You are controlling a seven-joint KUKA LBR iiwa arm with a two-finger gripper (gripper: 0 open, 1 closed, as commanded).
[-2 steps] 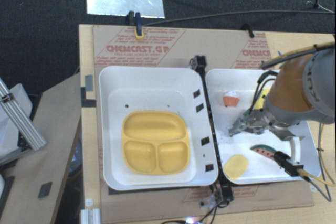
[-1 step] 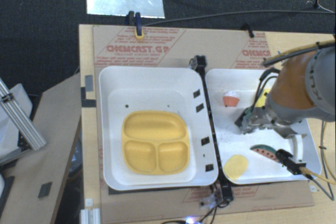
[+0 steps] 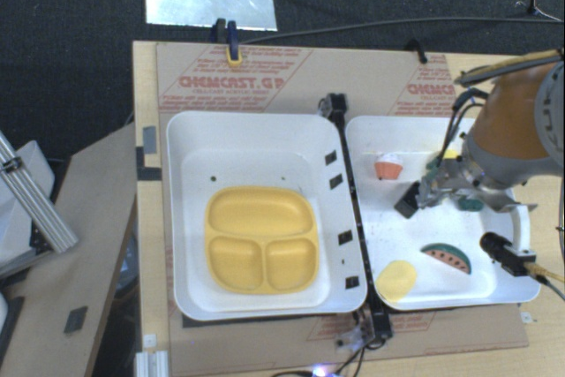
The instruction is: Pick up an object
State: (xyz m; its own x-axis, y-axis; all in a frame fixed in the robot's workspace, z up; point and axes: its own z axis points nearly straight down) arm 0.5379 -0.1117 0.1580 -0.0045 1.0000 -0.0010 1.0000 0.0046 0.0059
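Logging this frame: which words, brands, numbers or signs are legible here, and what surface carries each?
"CHEMCAST GP" in red, on the brown protective sheet behind the left white bin.
A second red print of the same kind at the sheet's right end, partly hidden by the grey-and-orange arm; unreadable in full.
The smaller red lines around both are too blurred.

Dark carpet floor (image 3: 71, 13), tan bench (image 3: 146, 101).
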